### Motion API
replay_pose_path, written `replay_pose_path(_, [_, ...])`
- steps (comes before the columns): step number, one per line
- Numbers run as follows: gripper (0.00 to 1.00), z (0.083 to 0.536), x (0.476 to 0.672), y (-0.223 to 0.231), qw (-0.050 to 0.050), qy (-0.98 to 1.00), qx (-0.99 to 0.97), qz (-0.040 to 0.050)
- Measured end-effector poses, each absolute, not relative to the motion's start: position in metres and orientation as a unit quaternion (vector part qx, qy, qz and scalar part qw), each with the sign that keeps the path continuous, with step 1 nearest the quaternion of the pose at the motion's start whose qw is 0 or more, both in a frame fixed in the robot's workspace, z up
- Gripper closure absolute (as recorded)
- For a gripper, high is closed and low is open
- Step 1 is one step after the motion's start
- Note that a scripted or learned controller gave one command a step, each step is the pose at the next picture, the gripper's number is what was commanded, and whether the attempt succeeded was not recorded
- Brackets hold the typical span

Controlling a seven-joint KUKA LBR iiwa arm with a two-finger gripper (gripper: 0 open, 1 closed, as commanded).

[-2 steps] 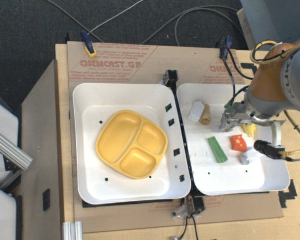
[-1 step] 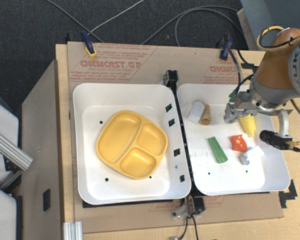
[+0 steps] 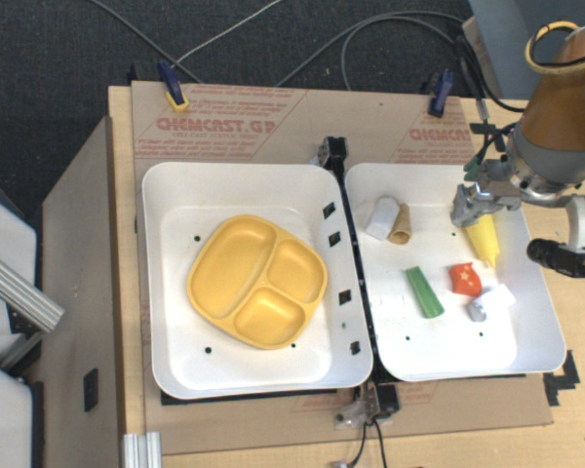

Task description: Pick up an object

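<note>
My gripper (image 3: 475,206) hangs over the upper right part of the right bin (image 3: 448,359), reaching in from the right. Directly under and in front of it lies a yellow tapered object (image 3: 486,242), whose top end is hidden by the gripper body. Just below that sits a small red object (image 3: 465,279) with a small grey and white piece (image 3: 484,306) beside it. A green block (image 3: 424,292) lies slanted in the middle of this bin. Near the bin's top left lie a white cup (image 3: 379,217) and a tan cone (image 3: 401,224), touching.
The left bin (image 3: 171,359) holds a yellow divided plate (image 3: 258,281). A black divider with clips (image 3: 343,252) runs between the two bins. Blue clamps (image 3: 173,88) (image 3: 439,94) sit on the cardboard's far edge, with cables behind it.
</note>
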State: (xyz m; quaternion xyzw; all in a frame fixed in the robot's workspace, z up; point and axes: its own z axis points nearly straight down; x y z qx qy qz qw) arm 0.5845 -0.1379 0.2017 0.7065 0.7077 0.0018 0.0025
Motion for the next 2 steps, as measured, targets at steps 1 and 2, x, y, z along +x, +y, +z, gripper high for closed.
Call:
replay_pose_path(1, [1.00, 0.205, 0.585, -0.138, 0.001, 0.708, 0.707, 0.0006])
replay_pose_path(2, [1.00, 0.200, 0.574, -0.092, -0.002, 0.708, 0.706, -0.0004])
